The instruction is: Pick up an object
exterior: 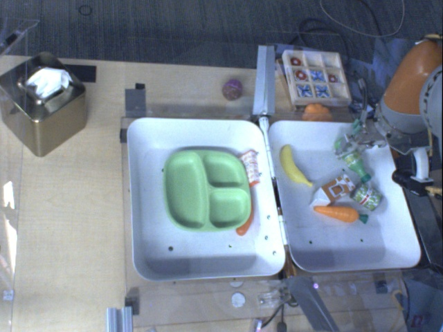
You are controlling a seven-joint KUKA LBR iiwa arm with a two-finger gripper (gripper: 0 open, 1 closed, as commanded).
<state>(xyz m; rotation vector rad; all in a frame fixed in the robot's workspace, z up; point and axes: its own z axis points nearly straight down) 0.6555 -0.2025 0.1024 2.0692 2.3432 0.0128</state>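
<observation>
On the pale wooden table, two white bins sit before dark carpet. Whether the end effector is clenched, I cannot tell. Nearby, the banana lies in the right bin.

No words, brand names or numbers can be read anywhere. The only signs are on the tic-tac-toe board at the far edge of the worktop, behind the right bin: its squares carry red rings and blue crosses. The red-and-white wrapper in the left bin and the small carton and green packet in the right bin bear print too small and blurred to make out.
</observation>
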